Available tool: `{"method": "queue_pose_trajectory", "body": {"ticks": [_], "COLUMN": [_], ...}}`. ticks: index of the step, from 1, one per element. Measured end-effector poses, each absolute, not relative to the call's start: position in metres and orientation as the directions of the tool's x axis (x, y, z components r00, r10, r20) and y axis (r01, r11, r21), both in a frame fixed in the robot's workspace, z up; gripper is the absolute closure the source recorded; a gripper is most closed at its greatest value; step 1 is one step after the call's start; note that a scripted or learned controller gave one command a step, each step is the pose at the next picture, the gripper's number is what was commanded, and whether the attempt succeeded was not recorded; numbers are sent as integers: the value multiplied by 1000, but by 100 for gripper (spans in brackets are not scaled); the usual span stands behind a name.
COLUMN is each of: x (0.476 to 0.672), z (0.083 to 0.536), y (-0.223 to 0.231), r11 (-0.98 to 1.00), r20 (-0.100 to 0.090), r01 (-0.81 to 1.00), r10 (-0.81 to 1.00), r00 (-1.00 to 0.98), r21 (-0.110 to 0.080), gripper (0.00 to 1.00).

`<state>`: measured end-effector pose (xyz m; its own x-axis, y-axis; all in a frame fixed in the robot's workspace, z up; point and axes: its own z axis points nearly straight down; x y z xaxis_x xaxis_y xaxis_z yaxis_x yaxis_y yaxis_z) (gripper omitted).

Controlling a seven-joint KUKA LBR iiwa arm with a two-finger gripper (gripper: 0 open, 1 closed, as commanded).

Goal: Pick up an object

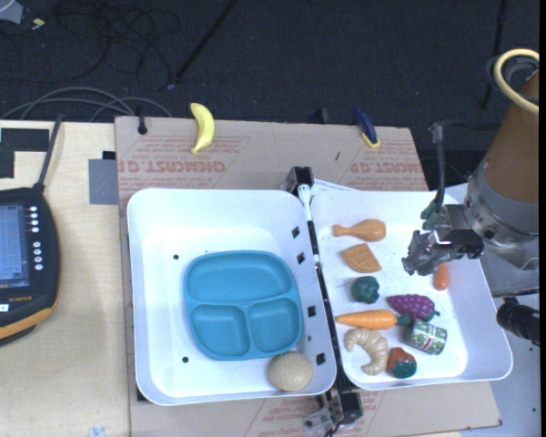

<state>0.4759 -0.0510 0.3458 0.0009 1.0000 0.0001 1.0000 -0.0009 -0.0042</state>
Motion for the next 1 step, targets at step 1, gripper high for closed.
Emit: {"method": "queue_pose_trajectory", "body": {"ticks": [1], "x": [476], "z": [390], "y": [-63], "r11": [2], "r20": [-1], "r01": [1000], "r10": [1000], "r00": [-2], "r21": [2], "gripper": [100]}}
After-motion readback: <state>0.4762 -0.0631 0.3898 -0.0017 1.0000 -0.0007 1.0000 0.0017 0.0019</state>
